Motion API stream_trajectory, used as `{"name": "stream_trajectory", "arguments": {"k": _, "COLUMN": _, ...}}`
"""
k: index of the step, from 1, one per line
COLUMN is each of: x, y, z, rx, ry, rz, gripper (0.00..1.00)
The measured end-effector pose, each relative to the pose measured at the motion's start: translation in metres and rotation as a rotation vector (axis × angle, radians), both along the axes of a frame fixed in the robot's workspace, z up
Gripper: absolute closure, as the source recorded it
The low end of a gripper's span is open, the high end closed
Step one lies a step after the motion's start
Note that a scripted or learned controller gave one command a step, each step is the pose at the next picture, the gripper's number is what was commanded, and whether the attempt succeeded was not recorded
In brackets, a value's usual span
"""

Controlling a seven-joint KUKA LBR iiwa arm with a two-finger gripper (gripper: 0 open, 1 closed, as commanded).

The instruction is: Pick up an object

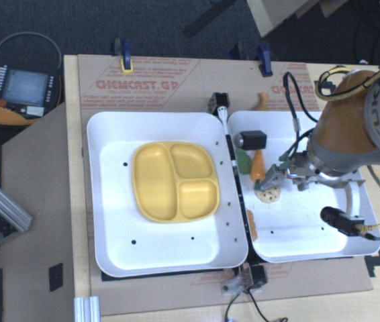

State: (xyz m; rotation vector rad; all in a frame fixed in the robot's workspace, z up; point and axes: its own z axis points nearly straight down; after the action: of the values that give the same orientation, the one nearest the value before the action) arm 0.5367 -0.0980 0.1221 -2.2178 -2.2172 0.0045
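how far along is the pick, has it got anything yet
Done: the arm has reached into the right bin, with the gripper low beside the carrot and cookie. In hand: nothing visibly between its fingers. Left: grasp one item and lift it; the yellow tray sits in the left bin.

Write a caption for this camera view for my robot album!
Robot gripper reaches over a cookie and carrot in the right bin; yellow divided plate in left bin.

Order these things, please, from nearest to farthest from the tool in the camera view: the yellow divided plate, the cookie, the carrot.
1. cookie: right bin, just below the tool.
2. carrot: right bin, just up-left of it.
3. yellow divided plate: left bin, far left.
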Motion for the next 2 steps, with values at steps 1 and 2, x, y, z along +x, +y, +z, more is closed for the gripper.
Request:
{"name": "stream_trajectory", "arguments": {"k": 1, "x": -0.001, "y": 0.001, "z": -0.04, "rx": 0.0, "ry": -0.001, "rz": 0.0, "gripper": 0.0}}
{"name": "stream_trajectory", "arguments": {"k": 2, "x": 0.0, "y": 0.0, "z": -0.027, "rx": -0.002, "ry": -0.007, "rz": -0.001, "gripper": 1.0}}
